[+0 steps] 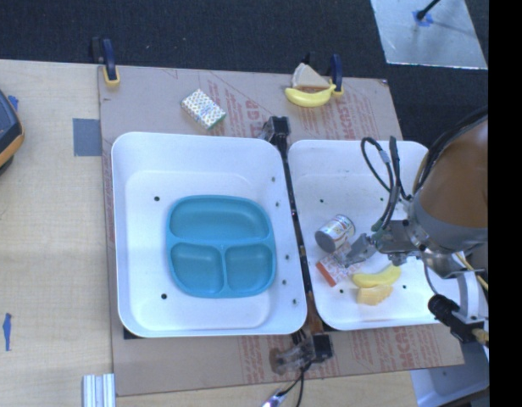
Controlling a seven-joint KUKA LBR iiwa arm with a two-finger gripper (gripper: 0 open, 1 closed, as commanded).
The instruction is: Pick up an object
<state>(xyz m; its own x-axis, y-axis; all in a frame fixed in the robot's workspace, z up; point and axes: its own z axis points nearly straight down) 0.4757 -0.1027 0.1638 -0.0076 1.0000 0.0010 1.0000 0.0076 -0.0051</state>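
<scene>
In the right bin (329, 164), a small silver can (335, 232) lies on its side near the left wall. A thin red item (326, 272) lies just below the can. Two yellow banana-shaped pieces (375, 283) rest near the bin's front. My gripper (361, 249) hangs low in this bin, between the can and the yellow pieces, right beside the can's right end. Nothing is visibly held in it. The grey arm (452, 197) with its orange band covers the bin's right side.
The left bin (134, 227) holds a blue divided plate (220, 246). Behind the bins on the cardboard lie a patterned block (202, 108) and a yellow toy banana (310, 97) with a wedge behind it. Black cables (381, 172) loop over the right bin.
</scene>
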